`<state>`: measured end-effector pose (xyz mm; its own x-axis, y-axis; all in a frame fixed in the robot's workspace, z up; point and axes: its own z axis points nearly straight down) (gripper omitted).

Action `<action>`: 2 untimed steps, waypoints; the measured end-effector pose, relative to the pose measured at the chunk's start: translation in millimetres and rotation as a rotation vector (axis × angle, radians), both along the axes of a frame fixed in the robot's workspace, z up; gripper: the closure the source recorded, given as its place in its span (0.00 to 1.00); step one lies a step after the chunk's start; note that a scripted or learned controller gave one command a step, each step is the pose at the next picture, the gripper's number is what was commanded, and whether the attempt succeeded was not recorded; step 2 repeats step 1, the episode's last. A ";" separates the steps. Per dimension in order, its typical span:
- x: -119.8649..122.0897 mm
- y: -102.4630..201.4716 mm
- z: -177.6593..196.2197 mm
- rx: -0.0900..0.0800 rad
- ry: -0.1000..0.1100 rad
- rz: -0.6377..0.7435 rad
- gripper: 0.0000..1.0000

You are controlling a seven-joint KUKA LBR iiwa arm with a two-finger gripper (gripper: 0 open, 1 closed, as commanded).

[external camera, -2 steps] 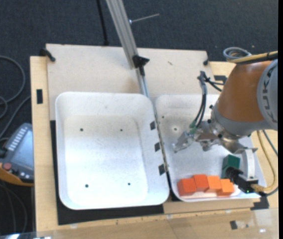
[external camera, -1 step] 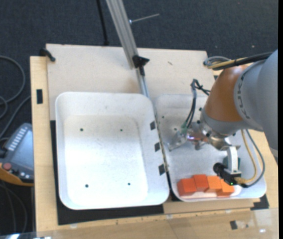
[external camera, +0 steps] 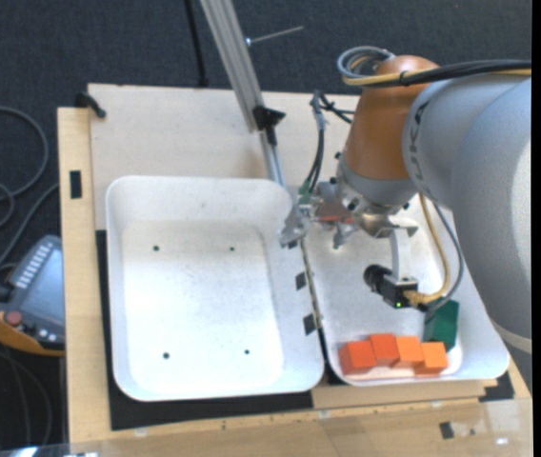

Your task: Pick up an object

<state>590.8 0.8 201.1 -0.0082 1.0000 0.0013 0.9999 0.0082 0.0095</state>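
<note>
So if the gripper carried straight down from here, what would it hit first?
Most likely the bare floor of the right bin near its upper left corner. The gripper hangs there, well apart from the orange blocks and green block. Depth is hard to judge.

1. Left bin (external camera: 199,288): white, finely speckled grey, four dark dots on the floor.
2. Right bin (external camera: 347,284): white, same faint speckle.
3. Blocks (external camera: 392,353): orange, a row seen at the right bin's near edge; a pale pinkish strip is seen under them.
4. Green block (external camera: 442,322): dark green.
5. Arm (external camera: 470,150): grey, with an orange-brown band (external camera: 380,131) above the wrist.
6. Gripper (external camera: 332,219): silver-grey metal, a small red patch noted.
7. Bench (external camera: 175,131): pale beige, lightly mottled.
8. Floor (external camera: 61,27): dark charcoal, fine woven texture.
9. Pole (external camera: 237,60): silver, ribbed.
10. Pendant (external camera: 28,298): grey with an orange edge.
</note>
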 end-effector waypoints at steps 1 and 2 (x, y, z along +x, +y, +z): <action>-34.9 -150.1 9.5 -0.007 0.007 -0.016 0.00; -34.9 -150.1 9.5 -0.007 0.007 -0.016 0.00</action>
